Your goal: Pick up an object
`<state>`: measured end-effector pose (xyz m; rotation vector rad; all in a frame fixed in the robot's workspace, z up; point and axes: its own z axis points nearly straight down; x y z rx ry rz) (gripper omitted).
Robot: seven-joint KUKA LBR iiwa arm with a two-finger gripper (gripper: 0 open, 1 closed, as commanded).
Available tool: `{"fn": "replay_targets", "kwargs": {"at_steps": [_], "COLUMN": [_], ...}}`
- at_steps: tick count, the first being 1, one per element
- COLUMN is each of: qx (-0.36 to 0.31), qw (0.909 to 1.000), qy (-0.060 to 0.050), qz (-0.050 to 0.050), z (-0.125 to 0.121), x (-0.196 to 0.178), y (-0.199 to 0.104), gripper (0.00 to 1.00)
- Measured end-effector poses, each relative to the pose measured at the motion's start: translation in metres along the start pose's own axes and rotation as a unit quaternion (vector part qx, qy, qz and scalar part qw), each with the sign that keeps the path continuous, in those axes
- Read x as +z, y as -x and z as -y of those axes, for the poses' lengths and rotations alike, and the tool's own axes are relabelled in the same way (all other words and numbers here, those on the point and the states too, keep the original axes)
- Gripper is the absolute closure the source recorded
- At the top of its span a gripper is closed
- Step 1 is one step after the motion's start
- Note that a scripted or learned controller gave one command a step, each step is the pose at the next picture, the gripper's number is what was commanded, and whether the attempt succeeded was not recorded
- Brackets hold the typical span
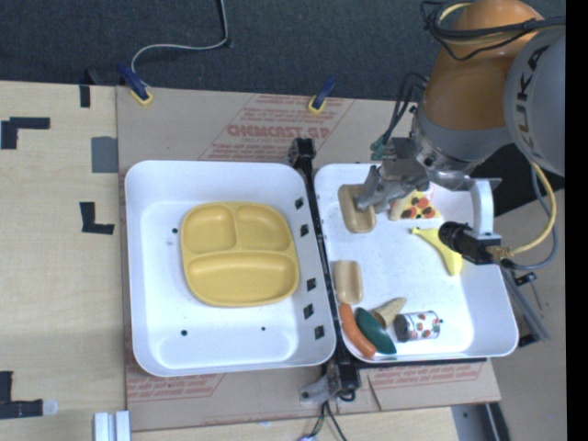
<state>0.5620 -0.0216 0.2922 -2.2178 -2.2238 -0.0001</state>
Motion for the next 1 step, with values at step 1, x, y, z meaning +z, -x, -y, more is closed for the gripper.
{"fn": "replay_targets", "kwargs": {"at_steps": [1], "qx": [0.002], "qw": [1.0], "qy": [-0.001], "qz": [0.001], "z": [0.0108], "x": [0.0372], "y": [0.054], "gripper": [1.0]}}
